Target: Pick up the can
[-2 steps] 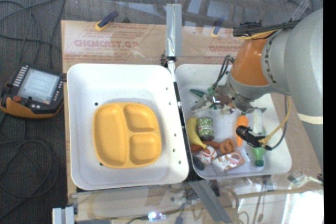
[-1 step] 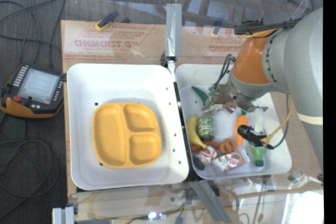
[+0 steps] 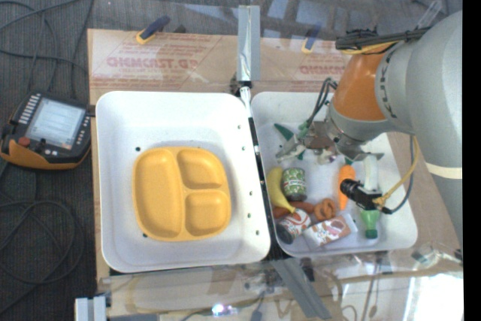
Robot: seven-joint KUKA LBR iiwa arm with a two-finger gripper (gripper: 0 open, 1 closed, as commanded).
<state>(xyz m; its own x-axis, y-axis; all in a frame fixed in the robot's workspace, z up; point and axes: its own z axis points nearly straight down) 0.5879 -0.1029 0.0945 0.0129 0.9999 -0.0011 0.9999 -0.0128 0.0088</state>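
The can [image 3: 294,183] is small, with a green label and a dark top. It sits in the right bin [image 3: 398,237] near the bin's left wall, touching a yellow banana [image 3: 277,190] on its left. My gripper [image 3: 310,145] hangs over the upper middle of the right bin, a short way above and to the right of the can and apart from it. The grey arm with its orange band [image 3: 364,90] comes in from the right and hides part of the bin behind it.
Around the can lie an orange carrot [image 3: 345,184], a green bottle [image 3: 369,221], two red-and-white packets [image 3: 322,231] and an orange-brown ring [image 3: 325,208]. The left bin [image 3: 120,237] holds a yellow divided plate [image 3: 181,192]. A teach pendant [image 3: 46,130] lies far left.
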